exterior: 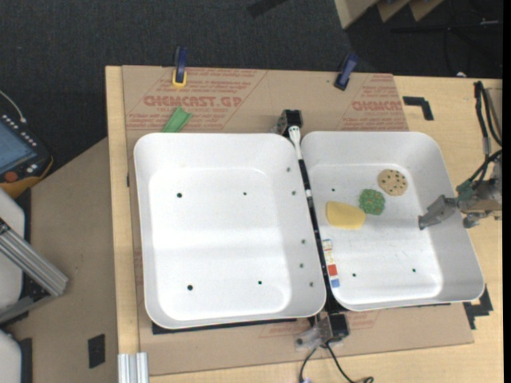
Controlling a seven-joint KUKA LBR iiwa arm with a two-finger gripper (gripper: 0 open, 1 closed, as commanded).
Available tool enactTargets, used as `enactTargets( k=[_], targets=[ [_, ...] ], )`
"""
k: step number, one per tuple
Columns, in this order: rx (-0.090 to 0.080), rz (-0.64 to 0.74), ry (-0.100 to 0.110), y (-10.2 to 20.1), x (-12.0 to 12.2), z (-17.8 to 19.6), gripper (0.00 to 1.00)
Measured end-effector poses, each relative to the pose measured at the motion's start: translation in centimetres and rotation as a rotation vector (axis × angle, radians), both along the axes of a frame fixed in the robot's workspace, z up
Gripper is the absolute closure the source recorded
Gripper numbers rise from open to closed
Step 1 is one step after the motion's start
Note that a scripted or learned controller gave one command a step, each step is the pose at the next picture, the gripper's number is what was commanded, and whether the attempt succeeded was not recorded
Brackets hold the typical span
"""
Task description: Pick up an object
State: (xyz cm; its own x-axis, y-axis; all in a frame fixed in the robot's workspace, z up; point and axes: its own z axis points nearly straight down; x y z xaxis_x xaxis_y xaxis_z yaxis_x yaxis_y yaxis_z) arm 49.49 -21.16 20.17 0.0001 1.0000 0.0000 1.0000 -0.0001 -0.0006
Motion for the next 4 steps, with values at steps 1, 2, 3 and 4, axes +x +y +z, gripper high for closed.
enactTargets(
  k=[1,2,3,4],
  targets=[
    [-0.01,0.002,-0.021,-1.4,3.1,15.1,0.0],
    [-0.006,0.001,-0.013,-1.3,-0.9,24.4,0.0],
    [-0.005,0.002,-0.007,-1.3,-0.7,24.9,1.0],
    [0.005,0.005,0.01,1.7,3.7,12.5,1.0]
  ],
)
